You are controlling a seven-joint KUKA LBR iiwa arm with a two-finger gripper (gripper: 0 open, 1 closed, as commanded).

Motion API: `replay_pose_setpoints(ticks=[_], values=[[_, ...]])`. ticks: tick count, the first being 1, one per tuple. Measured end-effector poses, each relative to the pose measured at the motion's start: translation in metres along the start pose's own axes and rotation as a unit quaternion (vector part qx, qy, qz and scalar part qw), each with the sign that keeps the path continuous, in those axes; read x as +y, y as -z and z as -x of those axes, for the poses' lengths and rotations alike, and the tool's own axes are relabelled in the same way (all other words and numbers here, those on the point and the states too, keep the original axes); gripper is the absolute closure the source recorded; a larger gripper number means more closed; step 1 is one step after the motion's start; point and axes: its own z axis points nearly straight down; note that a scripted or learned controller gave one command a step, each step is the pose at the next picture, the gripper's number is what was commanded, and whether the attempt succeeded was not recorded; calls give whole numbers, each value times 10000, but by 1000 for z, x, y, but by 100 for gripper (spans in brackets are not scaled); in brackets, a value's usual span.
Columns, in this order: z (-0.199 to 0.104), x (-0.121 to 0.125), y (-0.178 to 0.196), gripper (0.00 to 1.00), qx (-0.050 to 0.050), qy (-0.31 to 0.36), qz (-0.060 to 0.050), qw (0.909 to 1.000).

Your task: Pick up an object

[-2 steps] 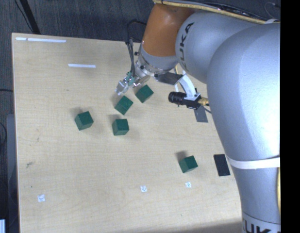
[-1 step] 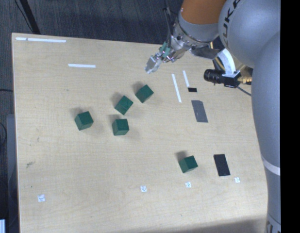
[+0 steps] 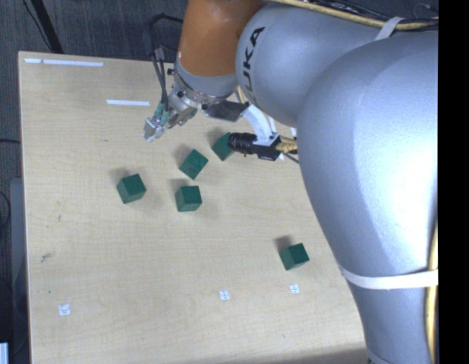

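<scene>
Pale wooden surface [image 3: 143, 279], dark floor beyond. Five green cubes, loosely scattered, each with free space for a grasp. Landmark: centre cube [image 3: 188, 198]. Left of it, one cube [image 3: 131, 188]; just above it, a tilted cube [image 3: 193, 164]; further up-right, a cube [image 3: 222, 146] partly behind cabling; well down-right, the last cube [image 3: 294, 255]. Pincer [image 3: 154, 127] up-left of the landmark, nothing gripped; opening impossible to judge. Likely hovering before a descent.

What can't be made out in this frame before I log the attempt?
- Gripper, camera view: too small and blurred to tell what its tips are doing.
- Green cube beside the black fitting: its right side is covered by that fitting.
- Wooden surface, right part: hidden under the grey arm.
</scene>
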Motion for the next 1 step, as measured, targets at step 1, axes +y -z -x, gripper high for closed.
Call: replay_pose_setpoints(ticks=[1], values=[[14, -25, 221, 100, -18, -298, 30, 9996]])
